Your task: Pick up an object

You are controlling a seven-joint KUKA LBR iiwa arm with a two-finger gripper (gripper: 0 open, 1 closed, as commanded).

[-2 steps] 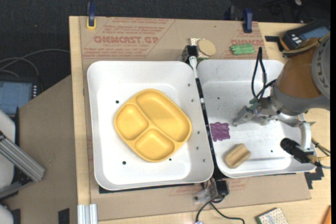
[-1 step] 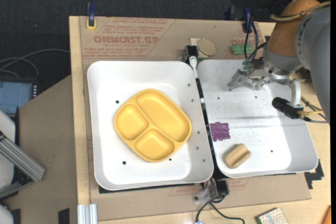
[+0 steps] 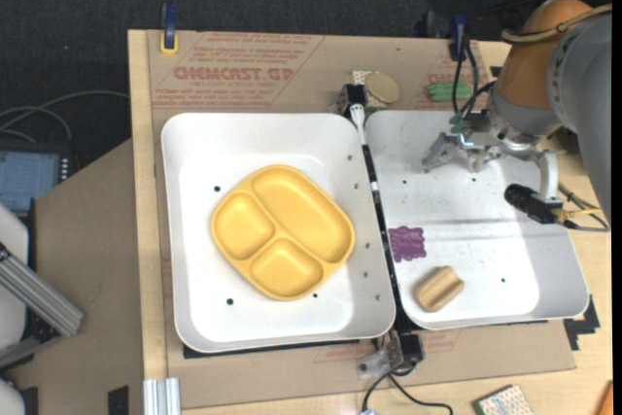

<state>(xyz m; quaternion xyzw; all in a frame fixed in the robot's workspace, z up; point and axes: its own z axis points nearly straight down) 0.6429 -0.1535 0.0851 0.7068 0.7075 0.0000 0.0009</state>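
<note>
1. Tan and rounded, a small bread-like block [image 3: 438, 288] is lying near the front of the right white bin [image 3: 544, 267], with a flat purple piece [image 3: 406, 243] just beside it.
2. The metal two-finger gripper [image 3: 457, 151] is hanging over the back of this bin, well apart from both; its fingers are spread and are pinching nothing.
3. A yellow three-compartment plate [image 3: 282, 230] is occupying the left white bin [image 3: 194, 151], probably a harder thing to grasp.

Robotics lab (arm [image 3: 564, 63], bins [image 3: 185, 151])
</note>
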